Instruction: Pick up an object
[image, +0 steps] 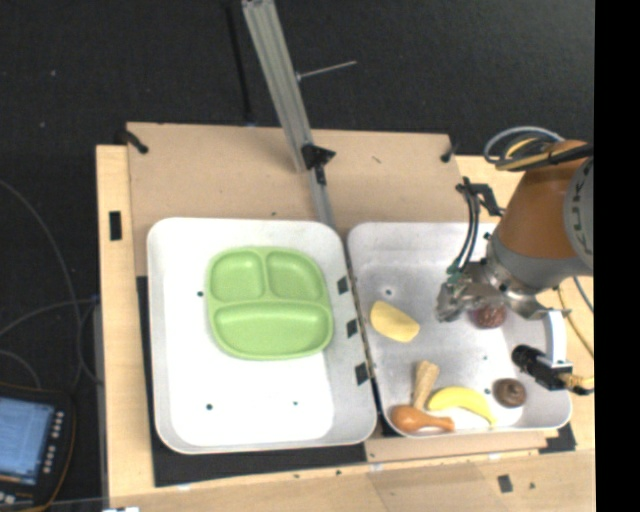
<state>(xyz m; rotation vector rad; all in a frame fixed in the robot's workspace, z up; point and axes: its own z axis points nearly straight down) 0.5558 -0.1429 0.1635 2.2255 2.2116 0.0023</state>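
Overhead, tool (462, 300) low in right bin (400, 250), beside a dark red item (489, 316); cannot tell its state. Lemon (394, 322) nearby.

Two shallow white bins sit side by side on the bench: the left bin (180, 400) and the right bin (400, 250). The left bin holds one thing, a green divided plate (269, 303) with three compartments. The right bin holds several small items: one pale yellow lump (394, 322) near its left side, one banana (462, 404) at the near edge, one orange piece (420, 420) beside it, one tan cone-shaped piece (425, 380), one brown round item (510, 392) at the near right, and one dark reddish item (489, 315) under the arm.
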